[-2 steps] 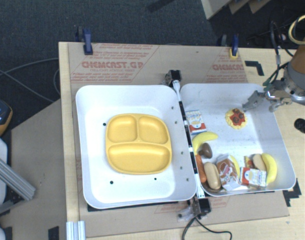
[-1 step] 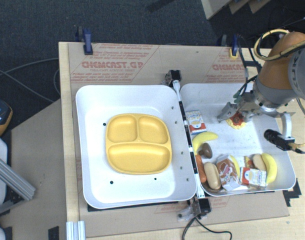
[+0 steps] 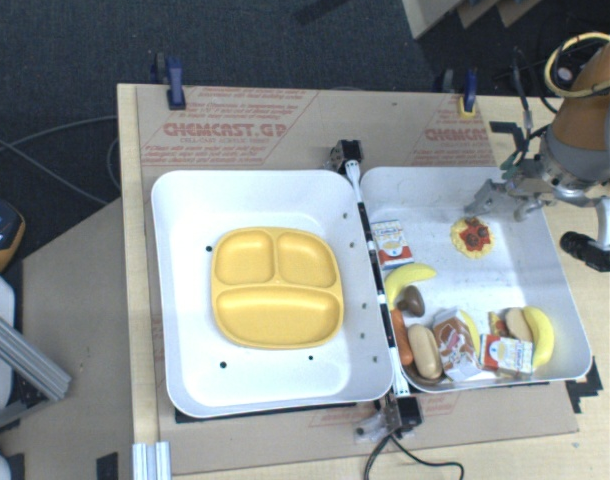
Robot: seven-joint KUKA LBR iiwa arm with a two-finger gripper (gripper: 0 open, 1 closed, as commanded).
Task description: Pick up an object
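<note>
Up near the far side of the right bin [image 3: 545, 223] lies a small round pizza slice [image 3: 472, 236], yellow with red topping. Just above it, the gripper [image 3: 507, 196] hangs with fingers spread, pinching nothing.

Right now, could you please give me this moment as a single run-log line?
arm: over right bin's far corner | gripper: above bin floor, nothing seen in it | pizza slice: lying just in front of it | yellow plate: left bin
</note>
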